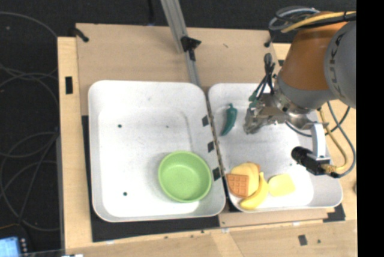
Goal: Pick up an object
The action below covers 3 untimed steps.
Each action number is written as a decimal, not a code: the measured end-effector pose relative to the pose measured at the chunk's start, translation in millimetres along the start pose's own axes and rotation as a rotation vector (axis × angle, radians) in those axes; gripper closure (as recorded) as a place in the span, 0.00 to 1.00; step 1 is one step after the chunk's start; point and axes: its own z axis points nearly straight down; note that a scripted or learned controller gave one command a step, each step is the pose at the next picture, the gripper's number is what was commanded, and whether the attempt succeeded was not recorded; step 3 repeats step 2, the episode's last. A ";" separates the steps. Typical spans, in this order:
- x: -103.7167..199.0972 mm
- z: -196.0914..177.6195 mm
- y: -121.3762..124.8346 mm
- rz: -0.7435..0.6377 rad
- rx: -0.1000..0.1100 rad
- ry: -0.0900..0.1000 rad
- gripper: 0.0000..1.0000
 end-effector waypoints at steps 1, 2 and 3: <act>61.2 -4.7 -11.0 -0.001 0.001 0.001 1.00; 107.0 -1.1 -17.0 0.001 0.003 -0.001 1.00; 107.0 -1.1 -17.0 0.001 0.003 -0.001 1.00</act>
